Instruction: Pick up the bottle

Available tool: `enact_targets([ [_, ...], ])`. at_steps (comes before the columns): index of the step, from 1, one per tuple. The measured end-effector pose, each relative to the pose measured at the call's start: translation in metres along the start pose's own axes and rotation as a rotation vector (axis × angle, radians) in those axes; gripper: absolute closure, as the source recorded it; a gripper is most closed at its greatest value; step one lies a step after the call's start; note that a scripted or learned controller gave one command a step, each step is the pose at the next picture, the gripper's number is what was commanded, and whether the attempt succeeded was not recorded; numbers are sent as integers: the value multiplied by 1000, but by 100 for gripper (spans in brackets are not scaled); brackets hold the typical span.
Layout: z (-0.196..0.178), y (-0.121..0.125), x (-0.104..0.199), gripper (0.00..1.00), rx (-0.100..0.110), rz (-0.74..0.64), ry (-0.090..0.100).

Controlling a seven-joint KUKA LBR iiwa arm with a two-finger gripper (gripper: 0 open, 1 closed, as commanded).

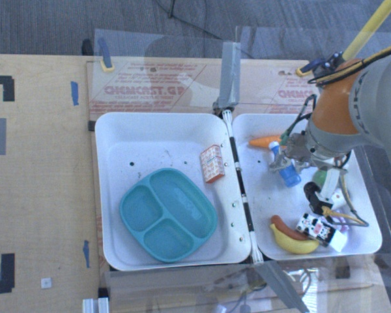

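Note:
A small blue bottle (pixel 290 175) lies in the right bin (pixel 365 240), near its upper middle, with a light blue end (pixel 274 148) pointing to the upper left. My gripper (pixel 292 160) hangs directly over the bottle's middle and covers part of it. The grey arm with its orange band (pixel 335 113) comes in from the right above the bin. I cannot tell from this view whether the bottle is touched or gripped.
In the right bin an orange carrot (pixel 263 141) lies beside the bottle, a green object (pixel 320 175) sits under the wrist, and a banana (pixel 293 241), a sausage (pixel 285 226) and small black-and-white items (pixel 316 227) lie in front. The left bin (pixel 117 142) holds a teal divided plate (pixel 168 214) and a small carton (pixel 211 163).

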State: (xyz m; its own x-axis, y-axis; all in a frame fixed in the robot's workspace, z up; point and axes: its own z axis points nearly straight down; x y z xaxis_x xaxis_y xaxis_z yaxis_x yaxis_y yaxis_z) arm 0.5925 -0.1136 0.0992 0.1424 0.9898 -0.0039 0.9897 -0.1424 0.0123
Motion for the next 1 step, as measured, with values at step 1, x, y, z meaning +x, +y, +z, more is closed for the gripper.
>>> enact_targets([
  [1, -86, 40, 75, 100, 11, 45, 3],
])
